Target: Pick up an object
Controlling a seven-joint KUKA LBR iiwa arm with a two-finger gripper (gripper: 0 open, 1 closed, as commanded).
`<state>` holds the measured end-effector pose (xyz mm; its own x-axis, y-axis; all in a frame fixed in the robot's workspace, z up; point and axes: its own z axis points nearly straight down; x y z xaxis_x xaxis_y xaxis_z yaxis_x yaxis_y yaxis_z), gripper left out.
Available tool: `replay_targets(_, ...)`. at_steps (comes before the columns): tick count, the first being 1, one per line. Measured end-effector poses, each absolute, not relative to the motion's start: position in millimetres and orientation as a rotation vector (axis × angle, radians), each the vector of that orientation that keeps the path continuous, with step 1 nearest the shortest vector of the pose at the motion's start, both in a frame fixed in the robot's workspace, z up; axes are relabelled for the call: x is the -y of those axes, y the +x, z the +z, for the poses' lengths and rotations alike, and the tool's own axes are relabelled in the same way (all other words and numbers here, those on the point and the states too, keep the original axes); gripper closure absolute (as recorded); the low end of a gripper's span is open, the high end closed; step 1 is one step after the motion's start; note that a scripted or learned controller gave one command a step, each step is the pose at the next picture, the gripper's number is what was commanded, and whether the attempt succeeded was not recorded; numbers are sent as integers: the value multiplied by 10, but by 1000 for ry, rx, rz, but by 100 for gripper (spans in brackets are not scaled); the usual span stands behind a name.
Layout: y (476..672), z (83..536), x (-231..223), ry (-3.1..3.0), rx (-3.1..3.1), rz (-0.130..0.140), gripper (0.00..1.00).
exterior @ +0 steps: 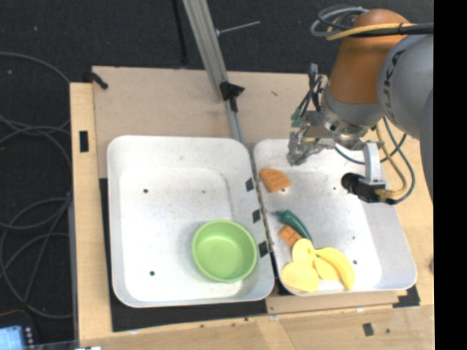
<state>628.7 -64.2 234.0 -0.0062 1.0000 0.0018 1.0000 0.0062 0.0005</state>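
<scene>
Camera view, from the near edge outward: at 6 o'clock in the right bin (pixel 379 254) lies a yellow cluster (pixel 317 267) of soft-looking pieces, banana-like, touching each other against the near wall. Just beyond, at about 7 o'clock in that bin, a small orange block (pixel 289 234) sits touching a dark green piece (pixel 295 223), both close to the divider. In the left bin (pixel 146 173) a green bowl (pixel 225 250) stands upright near its 5 o'clock corner.

Farther back, at about 10 o'clock in the right bin, an orange wedge (pixel 274 180) lies alone, flat, looking like a bread or cheese toy with a pale top edge. It is the nearest candidate to the gripper (pixel 298 152), which hangs just beyond it, near the bin's far left corner, above the floor of the bin. Whether its tips are spread or pressed together cannot be told; nothing is seen between them.

By my reading the step in hand is the approach, with no grasp made. The next move calls for shifting slightly toward 7 o'clock to centre over the wedge, then descending with the tips straddling its narrow width. The bin wall and divider nearby leave little room.
</scene>
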Motion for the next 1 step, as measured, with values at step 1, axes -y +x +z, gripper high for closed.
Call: replay_targets(1,6105,2466,131,-2212,2229,-4,100)
